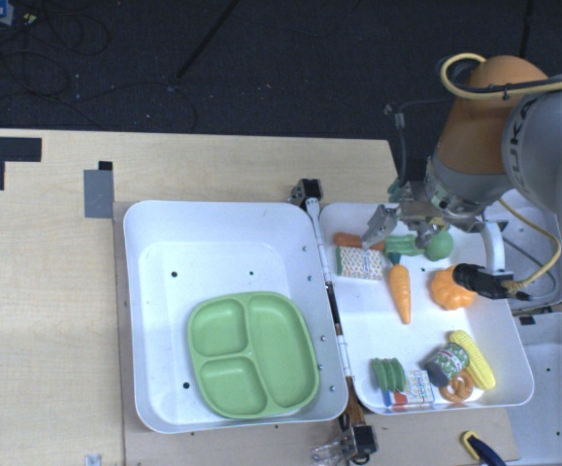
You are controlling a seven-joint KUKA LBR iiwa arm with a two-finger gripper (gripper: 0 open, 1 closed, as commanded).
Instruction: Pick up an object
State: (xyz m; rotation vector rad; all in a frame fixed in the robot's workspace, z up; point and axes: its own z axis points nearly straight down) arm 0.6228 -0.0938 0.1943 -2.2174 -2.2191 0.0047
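Note:
The right bin (513,333) holds several toy foods. My gripper (404,227) hangs over the bin's back part, and its fingers (378,227) are spread open with nothing gripped between them. Just under it lie a small green piece (402,246) and a round green fruit (440,246). An orange carrot (400,293) lies in front of the gripper, pointing toward the front. A patterned packet (360,262) and a small orange-red piece (348,242) sit to its left. An orange pepper (447,290) rests to its right, next to a black part of the arm.
At the right bin's front lie a yellow corn cob (477,357), a small can (446,363), a green pea pod (389,373), a flat card (414,388) and a pretzel (458,388). The left bin (164,250) holds a green divided plate (251,352).

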